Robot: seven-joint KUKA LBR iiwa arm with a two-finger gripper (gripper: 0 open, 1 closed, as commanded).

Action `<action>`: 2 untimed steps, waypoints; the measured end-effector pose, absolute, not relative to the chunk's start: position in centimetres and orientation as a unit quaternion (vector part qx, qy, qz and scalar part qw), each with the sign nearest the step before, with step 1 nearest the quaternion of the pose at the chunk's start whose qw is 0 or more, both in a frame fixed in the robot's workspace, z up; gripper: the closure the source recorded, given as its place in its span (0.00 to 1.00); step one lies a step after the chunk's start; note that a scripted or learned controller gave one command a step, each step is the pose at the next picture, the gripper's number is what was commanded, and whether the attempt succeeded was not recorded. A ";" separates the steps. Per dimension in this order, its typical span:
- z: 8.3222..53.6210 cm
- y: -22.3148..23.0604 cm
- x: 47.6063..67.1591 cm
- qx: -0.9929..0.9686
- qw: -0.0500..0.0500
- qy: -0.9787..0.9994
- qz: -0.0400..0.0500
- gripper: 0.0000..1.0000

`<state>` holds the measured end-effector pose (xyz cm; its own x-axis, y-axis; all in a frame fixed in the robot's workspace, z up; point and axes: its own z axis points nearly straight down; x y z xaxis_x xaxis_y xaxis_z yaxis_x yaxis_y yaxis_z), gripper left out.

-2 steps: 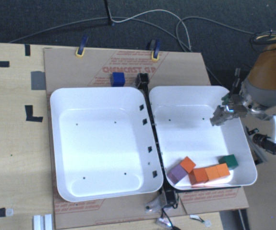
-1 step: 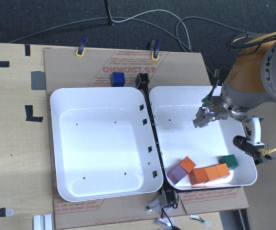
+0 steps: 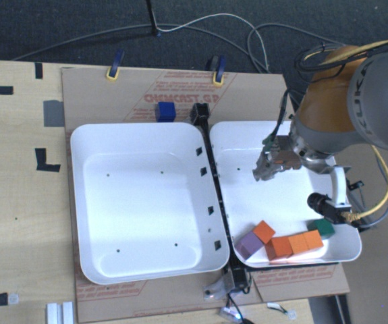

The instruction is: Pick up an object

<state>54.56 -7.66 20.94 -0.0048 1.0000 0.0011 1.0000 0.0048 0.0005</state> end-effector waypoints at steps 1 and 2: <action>20.5 -1.7 54.9 -0.705 0.001 -0.709 0.000 1.00; 20.0 3.3 54.6 -0.705 0.001 -0.709 0.000 1.00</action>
